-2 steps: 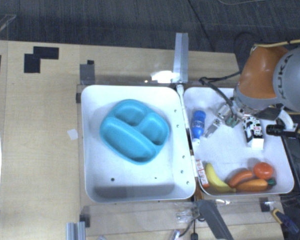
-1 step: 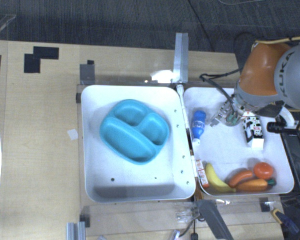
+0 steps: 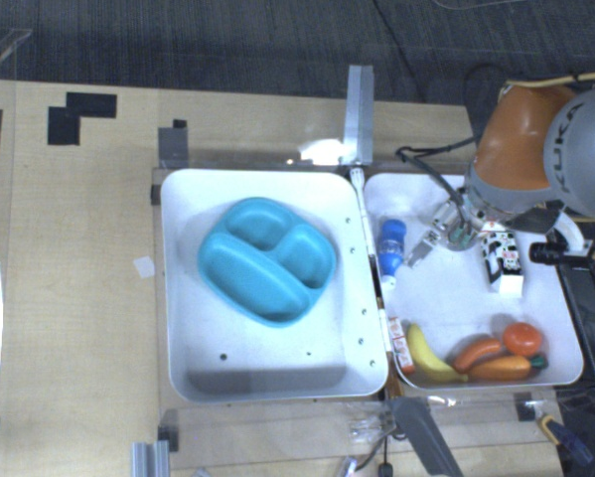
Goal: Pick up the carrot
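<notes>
The claw (image 3: pixel 444 235) hangs partly open and holds nothing, poised above the right-hand shallow white bin (image 3: pixel 565 366). The elongated orange plastic carrot (image 3: pixel 498 368) lies well below the claw, wedged against the round red tomato (image 3: pixel 522 339) and the curved yellow banana (image 3: pixel 428 356).

plate (image 3: pixel 267 259) in left bin (image 3: pixel 183 296), carrot (image 3: pixel 498 368) in right bin (image 3: pixel 565 351)

A blue divided plate (image 3: pixel 267 258) lies in the left bin (image 3: pixel 193 366).

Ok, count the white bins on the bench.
2. The left bin holds a blue divided plate; the right bin holds the carrot, banana, tomato and bottle.
</notes>
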Motion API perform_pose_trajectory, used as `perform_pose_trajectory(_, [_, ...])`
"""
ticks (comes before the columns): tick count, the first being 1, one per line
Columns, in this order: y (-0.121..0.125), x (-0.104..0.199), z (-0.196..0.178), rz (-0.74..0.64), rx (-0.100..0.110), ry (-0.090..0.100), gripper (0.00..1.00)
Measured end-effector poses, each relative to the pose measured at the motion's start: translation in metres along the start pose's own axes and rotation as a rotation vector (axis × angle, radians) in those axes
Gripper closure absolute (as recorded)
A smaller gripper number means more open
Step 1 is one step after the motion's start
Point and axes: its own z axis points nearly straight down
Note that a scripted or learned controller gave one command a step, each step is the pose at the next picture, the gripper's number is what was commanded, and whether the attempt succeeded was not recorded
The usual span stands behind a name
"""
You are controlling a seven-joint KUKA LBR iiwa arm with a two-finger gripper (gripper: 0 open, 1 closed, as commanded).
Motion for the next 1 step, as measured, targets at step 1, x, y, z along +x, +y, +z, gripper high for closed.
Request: perform_pose_trajectory(1, [0.0029, -0.0011, -0.0097, -0.001, -0.005, -0.005, 1.0])
